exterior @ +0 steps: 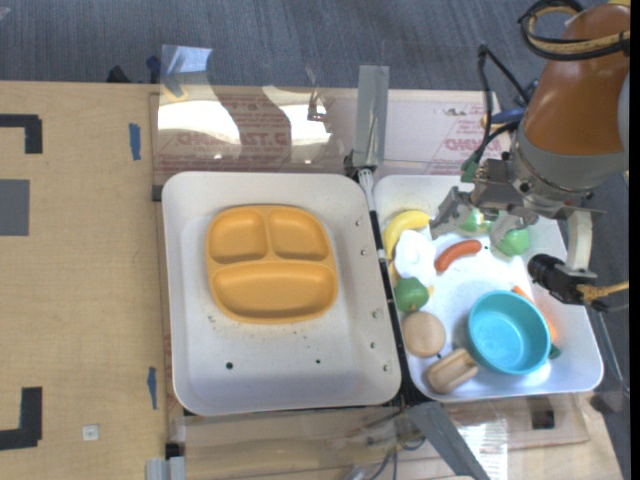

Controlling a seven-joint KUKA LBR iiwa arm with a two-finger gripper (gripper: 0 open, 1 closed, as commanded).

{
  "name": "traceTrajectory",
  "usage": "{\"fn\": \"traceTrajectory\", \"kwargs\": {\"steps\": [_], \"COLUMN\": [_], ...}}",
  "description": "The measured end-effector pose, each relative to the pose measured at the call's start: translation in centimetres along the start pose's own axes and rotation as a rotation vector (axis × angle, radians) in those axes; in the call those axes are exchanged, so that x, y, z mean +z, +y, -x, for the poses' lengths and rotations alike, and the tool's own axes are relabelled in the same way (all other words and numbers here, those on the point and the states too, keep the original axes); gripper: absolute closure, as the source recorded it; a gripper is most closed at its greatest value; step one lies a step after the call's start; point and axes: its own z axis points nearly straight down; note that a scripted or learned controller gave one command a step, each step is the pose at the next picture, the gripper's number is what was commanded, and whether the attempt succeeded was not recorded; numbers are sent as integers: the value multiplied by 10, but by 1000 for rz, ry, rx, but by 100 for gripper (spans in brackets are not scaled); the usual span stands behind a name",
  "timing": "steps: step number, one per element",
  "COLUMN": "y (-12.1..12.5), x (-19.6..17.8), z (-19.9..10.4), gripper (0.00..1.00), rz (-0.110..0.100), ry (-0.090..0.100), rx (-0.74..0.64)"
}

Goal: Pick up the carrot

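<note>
Carrot (pixel 531 306): honestly hard to spot, just an orange sliver poking out along the right side of the blue bowl (pixel 508 331), mostly tucked behind its rim. Pretty sure that's it, but so little shows that I can't say how it lies.
Gripper (pixel 487 208): hanging over the far end of the right bin (pixel 585 363), up and away from the blue bowl, nowhere near the orange sliver. Nothing visible between the fingers; too much cable and bracket clutter to tell how wide they sit.
Blue bowl: upright, near the right bin's front corner, basically the thing crowding the carrot.
Red sausage thing (pixel 458 255): just past the blue bowl on its far-left side, lying slantwise, close under the gripper.
Banana (pixel 401 225): further left of that sausage, against the bin's left wall.
Green bits: one green piece (pixel 410 293) left of the blue bowl, another green one (pixel 515 239) beyond the bowl, right below the wrist.
Egg-ish tan ball (pixel 423 333): touching distance left of the blue bowl.
Bread roll (pixel 451 370): just beside the blue bowl's front-left edge.
Left bin (pixel 190 368): well left of the blue bowl, carries an orange divided plate (pixel 270 263).
</note>
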Motion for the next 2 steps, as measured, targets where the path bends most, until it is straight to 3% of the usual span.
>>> {"fn": "traceTrajectory", "kwargs": {"steps": [1, 2], "y": [-61, -54], "x": [81, 178], "z": [13, 70], "gripper": [0, 0], "rz": [-2, 11], "ry": [-1, -2], "rx": [12, -318]}}
